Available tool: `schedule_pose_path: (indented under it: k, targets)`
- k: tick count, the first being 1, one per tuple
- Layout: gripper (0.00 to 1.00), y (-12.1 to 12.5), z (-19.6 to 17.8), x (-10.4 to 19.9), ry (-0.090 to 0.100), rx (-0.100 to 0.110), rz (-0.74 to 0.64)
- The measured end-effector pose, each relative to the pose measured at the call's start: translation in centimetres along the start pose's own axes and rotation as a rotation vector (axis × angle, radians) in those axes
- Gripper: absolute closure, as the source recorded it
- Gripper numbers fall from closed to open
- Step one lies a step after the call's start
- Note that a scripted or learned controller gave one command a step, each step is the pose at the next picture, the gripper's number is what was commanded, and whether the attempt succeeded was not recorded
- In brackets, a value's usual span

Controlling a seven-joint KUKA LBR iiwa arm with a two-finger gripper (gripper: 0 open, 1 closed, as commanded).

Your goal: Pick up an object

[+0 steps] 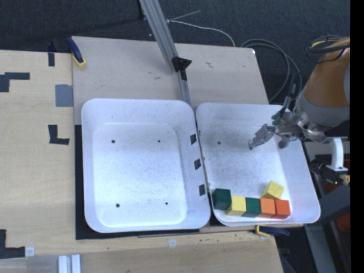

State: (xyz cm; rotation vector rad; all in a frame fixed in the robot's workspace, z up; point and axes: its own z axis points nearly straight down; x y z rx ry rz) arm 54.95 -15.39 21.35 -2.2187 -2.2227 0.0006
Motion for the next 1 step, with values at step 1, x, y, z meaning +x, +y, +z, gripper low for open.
schedule_pose_path:
  k: [1]
  targets:
    - [0.0,-5.32,11.56,-4.11,0.001,0.011,0.005]
